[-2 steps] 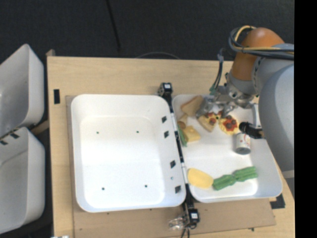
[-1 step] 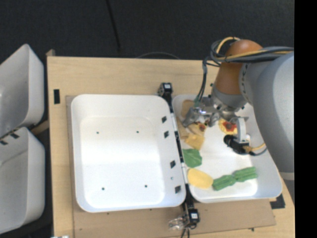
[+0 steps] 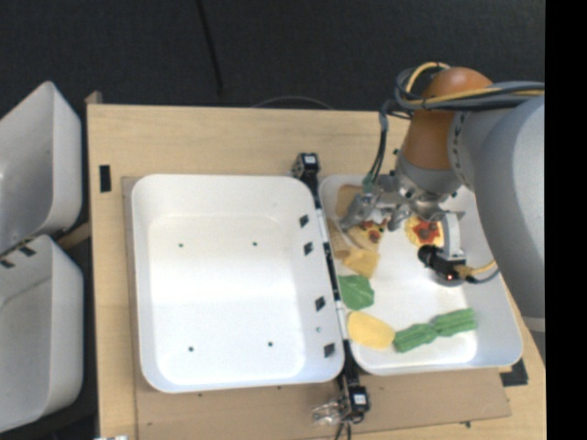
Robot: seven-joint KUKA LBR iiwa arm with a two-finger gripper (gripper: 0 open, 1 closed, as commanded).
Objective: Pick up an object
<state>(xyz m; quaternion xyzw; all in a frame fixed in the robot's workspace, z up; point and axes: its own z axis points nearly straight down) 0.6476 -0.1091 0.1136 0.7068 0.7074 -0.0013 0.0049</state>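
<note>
My gripper (image 3: 369, 214) hangs low over the far left part of the right bin (image 3: 486, 337), below the orange band of the arm (image 3: 431, 145). Just under it lie a tan flat piece (image 3: 360, 262) and a small red and yellow item (image 3: 374, 234), partly hidden by the gripper. A small green object (image 3: 356, 291) and a yellow object (image 3: 370, 330) lie nearer along the bin's left wall. A long green object (image 3: 436, 330) rests near the front. A red-orange object (image 3: 424, 232) sits beside the wrist.
The left bin (image 3: 147, 246) stands beside the right one, with a black-clipped divider (image 3: 323, 264) between them. A black part with a cable (image 3: 445, 269) hangs off the wrist over the right bin. The wooden bench (image 3: 211, 136) surrounds both bins.
</note>
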